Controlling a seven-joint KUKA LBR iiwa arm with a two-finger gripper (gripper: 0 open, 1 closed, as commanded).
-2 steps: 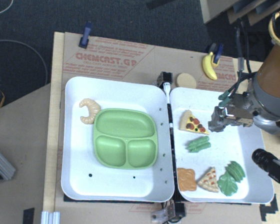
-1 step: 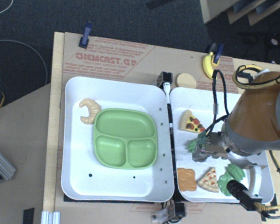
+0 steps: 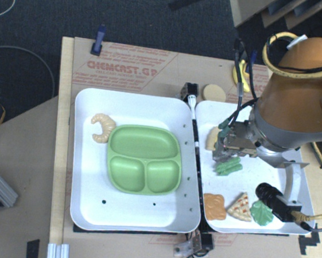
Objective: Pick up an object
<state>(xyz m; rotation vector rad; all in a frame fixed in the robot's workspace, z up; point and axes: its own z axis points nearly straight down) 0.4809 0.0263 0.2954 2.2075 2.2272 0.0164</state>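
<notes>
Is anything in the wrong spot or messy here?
Mostly tidy. The croissant lies beside the green tray in the left bin, not in a compartment. A round tan piece sits outside the bins on the board. Nothing looks spilled or broken.

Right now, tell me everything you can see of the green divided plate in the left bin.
The green plate is a rounded-rectangle dish of matte pale green, plastic by its look, with three wells: one long well across the far side and two smaller ones on the near side. It lies flat and upright near the middle of the left bin, nothing in its wells. A tan croissant lies at its far-left corner, close or just touching.
</notes>
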